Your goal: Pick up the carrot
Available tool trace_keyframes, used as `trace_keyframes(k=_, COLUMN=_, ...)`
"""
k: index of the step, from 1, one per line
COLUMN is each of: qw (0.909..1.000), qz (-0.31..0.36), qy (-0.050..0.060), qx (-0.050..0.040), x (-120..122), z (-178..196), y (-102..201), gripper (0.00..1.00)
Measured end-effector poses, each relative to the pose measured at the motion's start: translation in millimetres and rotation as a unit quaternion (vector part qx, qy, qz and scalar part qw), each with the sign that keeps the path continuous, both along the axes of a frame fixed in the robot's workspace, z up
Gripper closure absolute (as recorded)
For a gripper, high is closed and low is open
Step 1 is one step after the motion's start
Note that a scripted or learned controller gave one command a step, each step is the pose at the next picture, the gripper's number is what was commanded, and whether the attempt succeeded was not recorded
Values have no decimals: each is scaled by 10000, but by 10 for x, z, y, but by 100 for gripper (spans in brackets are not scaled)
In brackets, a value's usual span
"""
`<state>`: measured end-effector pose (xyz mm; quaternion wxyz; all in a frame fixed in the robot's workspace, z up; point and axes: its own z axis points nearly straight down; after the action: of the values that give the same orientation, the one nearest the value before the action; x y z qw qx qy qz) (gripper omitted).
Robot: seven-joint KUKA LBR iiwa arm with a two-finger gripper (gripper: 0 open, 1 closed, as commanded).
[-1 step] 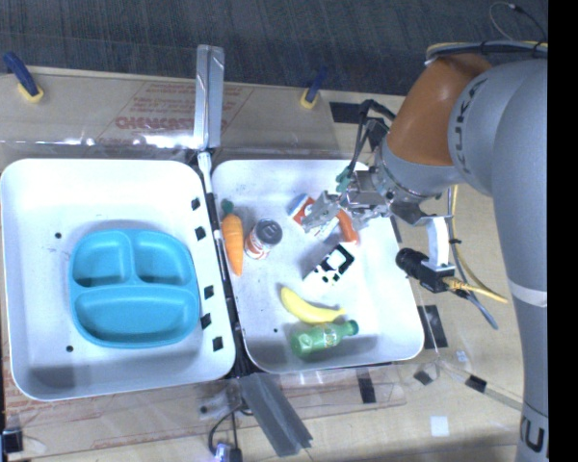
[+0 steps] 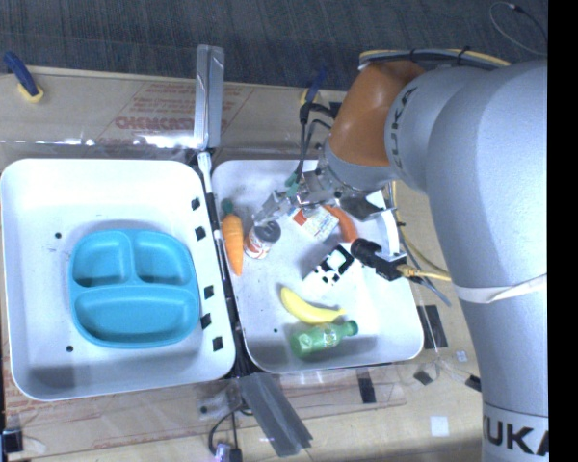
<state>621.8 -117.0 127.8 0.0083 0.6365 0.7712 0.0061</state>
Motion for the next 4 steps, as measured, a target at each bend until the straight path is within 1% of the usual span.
trace_keyframes(k=1, qw=9937, qz=-1116, qy=102, qx=17, x=297, z=-355, y=237, gripper=0)
trace_keyframes(k=2, qw=9983, qz=-573, qy=108, qx=13, x=352, z=648, y=415, gripper=0)
trace_keyframes(k=3, qw=9997, qz=-215, qy=117, qx=10, x=349, z=164, y=107, gripper=0)
trace_keyframes(k=4, qw=9999, qz=42, qy=105, qx=2, x=251, z=-355, y=201, gripper=0)
